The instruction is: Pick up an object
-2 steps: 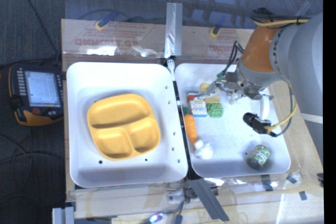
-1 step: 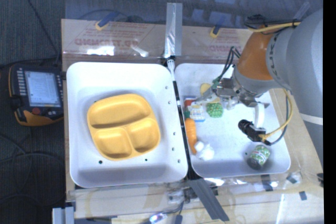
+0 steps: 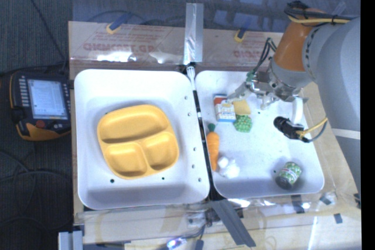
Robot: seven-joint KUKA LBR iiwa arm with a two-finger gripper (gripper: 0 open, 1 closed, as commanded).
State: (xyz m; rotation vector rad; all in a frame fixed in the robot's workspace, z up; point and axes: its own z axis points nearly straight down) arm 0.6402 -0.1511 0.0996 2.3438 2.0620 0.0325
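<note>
Scene: we look down on two white bins side by side on the desk [image 3: 79, 38]; the left bin [image 3: 88, 143] carries a yellow divided tray [image 3: 138, 140], the right bin [image 3: 310, 184] holds the loose items.
Arm: we see the grey arm reach in from the right, its gripper [image 3: 258, 89] low over the far part of the right bin.
Gripper: we cannot tell how far apart it stands, and we see nothing held in it.
Targets: a yellow block [image 3: 241, 106], a small carton [image 3: 224, 109] and a green knobbly piece [image 3: 243, 123] sit bunched together just near of the gripper.
Others: a carrot [image 3: 212, 148] and a white lump [image 3: 229, 168] lie along the left wall; a tin [image 3: 288, 175] rests well apart at the near right.
Risk: we judge the bunching the main hazard, since a descent could straddle two items or nudge one aside.
Second risk: we think the bin's far wall could block a clean approach.
</note>
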